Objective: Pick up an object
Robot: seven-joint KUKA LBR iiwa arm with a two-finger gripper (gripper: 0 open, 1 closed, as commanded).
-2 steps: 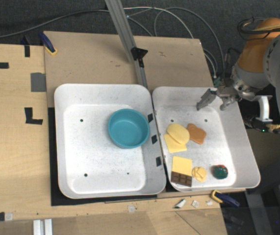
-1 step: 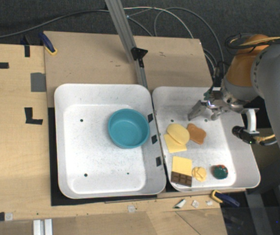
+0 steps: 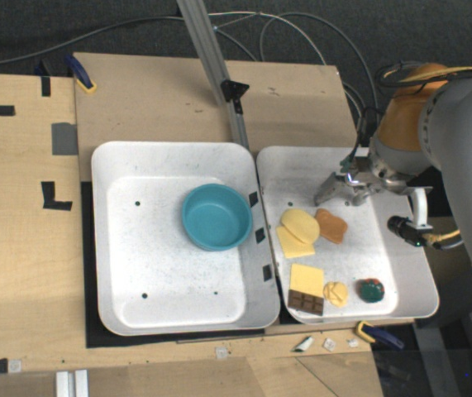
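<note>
Plywood bench (image 3: 21, 222), dark carpet (image 3: 70, 11), black cables (image 3: 302, 35) behind.

Single fixed camera, mounted above the bench (image 3: 21, 222), looking down at a slant; far edge of bench toward 12 o'clock, near edge toward 6. Moderate distance: both white bins fit whole in frame, left bin (image 3: 112, 172) at centre, right bin (image 3: 409, 292) toward 3 o'clock. Arm (image 3: 442, 131) enters from 3 o'clock. A slanted metal pole (image 3: 207, 44) crosses from 12 o'clock.
</note>
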